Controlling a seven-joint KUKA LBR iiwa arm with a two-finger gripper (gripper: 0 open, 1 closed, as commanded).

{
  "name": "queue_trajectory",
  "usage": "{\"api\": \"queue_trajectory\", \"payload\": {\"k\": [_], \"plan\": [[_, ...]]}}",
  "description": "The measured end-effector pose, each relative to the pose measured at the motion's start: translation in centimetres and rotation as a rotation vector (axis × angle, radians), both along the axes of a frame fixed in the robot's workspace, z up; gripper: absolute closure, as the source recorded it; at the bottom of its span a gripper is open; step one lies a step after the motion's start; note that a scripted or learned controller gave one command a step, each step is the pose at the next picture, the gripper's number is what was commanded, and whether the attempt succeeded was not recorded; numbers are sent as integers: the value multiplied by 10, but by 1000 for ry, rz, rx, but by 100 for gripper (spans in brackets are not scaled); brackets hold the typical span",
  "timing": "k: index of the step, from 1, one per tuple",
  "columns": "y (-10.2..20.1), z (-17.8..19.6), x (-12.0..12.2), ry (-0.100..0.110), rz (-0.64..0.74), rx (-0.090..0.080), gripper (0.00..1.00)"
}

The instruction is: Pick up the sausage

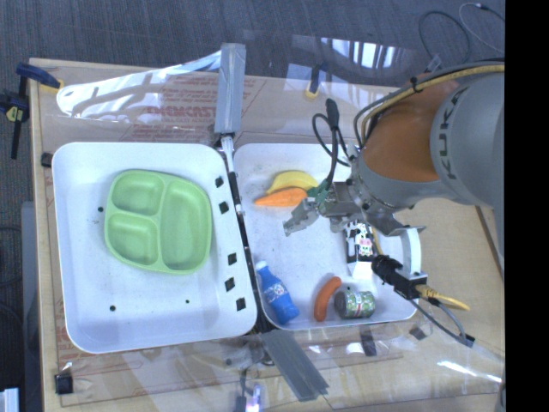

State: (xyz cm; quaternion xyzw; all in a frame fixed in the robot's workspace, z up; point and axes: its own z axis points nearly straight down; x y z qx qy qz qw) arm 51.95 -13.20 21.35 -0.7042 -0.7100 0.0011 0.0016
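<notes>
The sausage [326, 297] is a short reddish-orange piece lying near the front edge of the right bin [257, 166]. It rests right beside a small green can [354, 302]. My gripper [300, 218] hangs over the middle of that bin, just below the carrot [280, 198]. It is well back and a little left of the sausage, not touching it. The grey arm with its orange band [412, 144] reaches in from the right.
A yellow banana [293, 180] lies behind the carrot. A blue bottle [276, 293] lies at the right bin's front left, left of the sausage. The left bin [77, 316] holds a green divided plate [159, 221]. Cables trail off the bench at the right.
</notes>
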Motion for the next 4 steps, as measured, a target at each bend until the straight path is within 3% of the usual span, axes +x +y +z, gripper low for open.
{"api": "queue_trajectory", "payload": {"k": [1, 2, 3, 4], "plan": [[-33, -69, -43, 0, 73, 0, 0], [-79, -122, -42, -3, 137, 0, 0], [1, -119, -15, -11, -4, -21, 0], [-79, -121, -38, -5, -188, -2, 0]]}}
